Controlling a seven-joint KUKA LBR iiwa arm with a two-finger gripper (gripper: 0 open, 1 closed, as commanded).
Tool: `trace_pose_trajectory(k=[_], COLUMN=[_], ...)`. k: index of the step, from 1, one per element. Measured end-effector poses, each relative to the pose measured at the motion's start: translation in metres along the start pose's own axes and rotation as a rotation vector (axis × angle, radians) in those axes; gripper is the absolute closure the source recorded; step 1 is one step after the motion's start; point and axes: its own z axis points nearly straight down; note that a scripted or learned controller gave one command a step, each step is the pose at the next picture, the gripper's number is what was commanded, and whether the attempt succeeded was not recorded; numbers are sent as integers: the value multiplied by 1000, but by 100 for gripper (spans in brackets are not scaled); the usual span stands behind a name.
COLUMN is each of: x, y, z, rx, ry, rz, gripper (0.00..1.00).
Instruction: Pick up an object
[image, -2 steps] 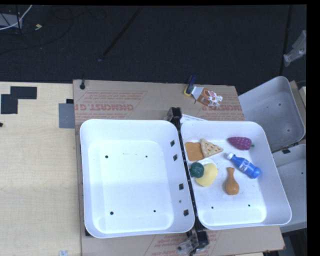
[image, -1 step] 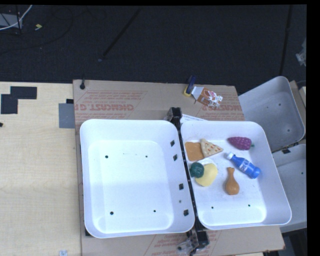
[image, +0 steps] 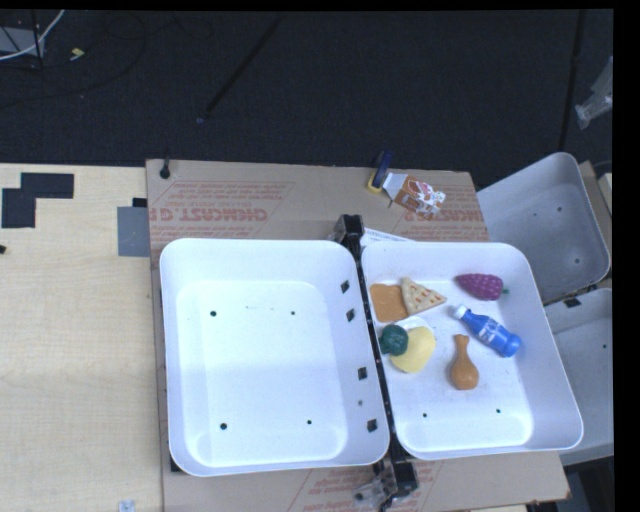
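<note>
Camera view, near to far in the right bin (image: 556, 420): I see a toy drumstick (image: 462, 364), light and hard, best pinched at its thin neck. Then a slippery blue bottle (image: 490, 331) by the right wall, and purple grapes (image: 481, 286) near the far corner.

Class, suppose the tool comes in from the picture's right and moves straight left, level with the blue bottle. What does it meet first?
Probably the right bin's outer wall, if it travels low; above that, the blue bottle comes first. Height cannot be judged from this picture.
</note>
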Motion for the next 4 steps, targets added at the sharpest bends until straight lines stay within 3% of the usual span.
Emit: trace_pose_trajectory(k=[1,2,3,4], x=[2,2,5,5], y=[1,1,2,2], z=[-10,-9,-19,-19], rx=[2,3,5,5], ry=[0,0,0,0], rz=[-7,-8,-15,-16], gripper=[100,0,100,0])
